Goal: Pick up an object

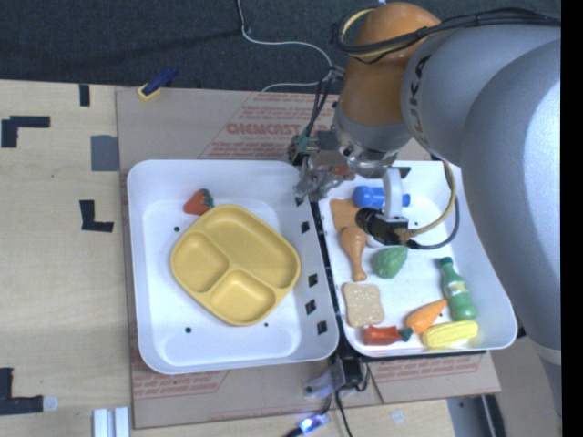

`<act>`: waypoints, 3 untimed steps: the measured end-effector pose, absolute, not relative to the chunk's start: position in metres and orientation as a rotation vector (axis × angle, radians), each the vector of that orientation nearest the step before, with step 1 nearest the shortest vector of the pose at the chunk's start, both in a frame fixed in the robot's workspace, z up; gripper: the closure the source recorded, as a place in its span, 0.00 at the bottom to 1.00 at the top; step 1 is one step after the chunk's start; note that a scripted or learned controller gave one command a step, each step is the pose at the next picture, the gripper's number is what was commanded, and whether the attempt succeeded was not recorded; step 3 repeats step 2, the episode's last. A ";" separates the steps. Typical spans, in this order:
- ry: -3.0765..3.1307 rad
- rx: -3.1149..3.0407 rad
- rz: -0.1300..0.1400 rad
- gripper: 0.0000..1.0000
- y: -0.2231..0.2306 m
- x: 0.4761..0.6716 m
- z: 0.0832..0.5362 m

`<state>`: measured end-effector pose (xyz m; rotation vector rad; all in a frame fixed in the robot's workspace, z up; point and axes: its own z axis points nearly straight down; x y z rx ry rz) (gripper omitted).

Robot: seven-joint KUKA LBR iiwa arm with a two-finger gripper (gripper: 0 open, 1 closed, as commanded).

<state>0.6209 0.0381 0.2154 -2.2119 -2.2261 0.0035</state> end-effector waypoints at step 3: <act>-2.224 -2.217 0.002 1.00 0.054 0.623 0.215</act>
